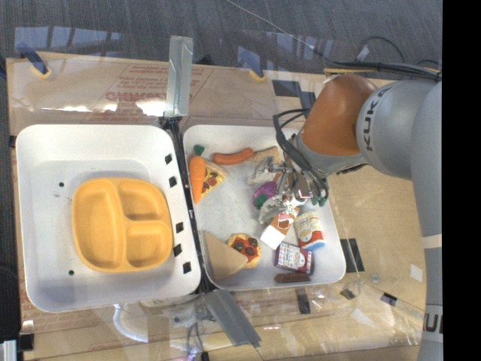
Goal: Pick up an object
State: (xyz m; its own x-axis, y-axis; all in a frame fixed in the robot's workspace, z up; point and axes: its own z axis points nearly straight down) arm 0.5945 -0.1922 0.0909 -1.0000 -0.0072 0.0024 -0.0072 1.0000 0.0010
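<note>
While the arm [376, 126], lettered KUKA, reaches down, its gripper [289, 190] hangs above the purple toy [264, 194]; finger spread cannot be told.

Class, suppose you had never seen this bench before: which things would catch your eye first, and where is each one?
The big yellow divided tray lies alone in the left bin. The grey arm with its orange band comes in from the right, its gripper low over the right bin. There toy foods crowd together, a carrot at its left side.
</note>
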